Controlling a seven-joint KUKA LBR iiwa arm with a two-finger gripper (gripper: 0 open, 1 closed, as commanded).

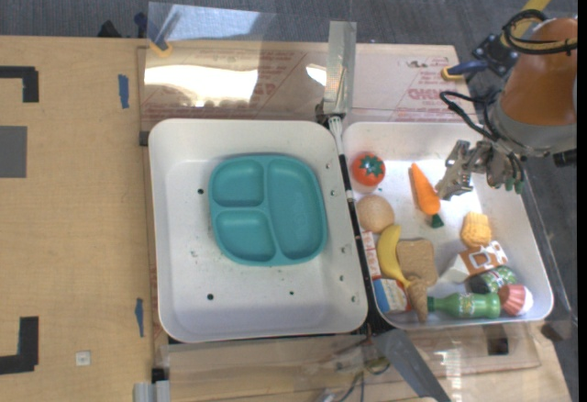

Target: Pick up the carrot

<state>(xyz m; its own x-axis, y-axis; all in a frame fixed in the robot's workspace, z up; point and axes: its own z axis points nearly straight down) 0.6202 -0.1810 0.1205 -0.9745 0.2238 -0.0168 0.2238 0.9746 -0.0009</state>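
Note:
The carrot point(423, 188) is orange with a small green tip and lies slanted in the upper middle of the right bin point(537, 249). My gripper point(452, 180) hangs over that bin just right of the carrot, close beside its upper half. The carrot rests on the bin floor and nothing holds it. The arm's orange band point(541, 83) sits above, at the bin's far right corner.
A tomato point(369, 169) lies left of the carrot, with a beige potato point(374, 212), a banana point(392, 253) and a bread slice point(417, 258) below it. Corn point(475, 230), a small carton point(484, 258), a green bottle point(468, 305) and a strawberry point(518, 299) crowd the lower right. The left bin point(174, 235) holds a teal divided plate point(269, 208).

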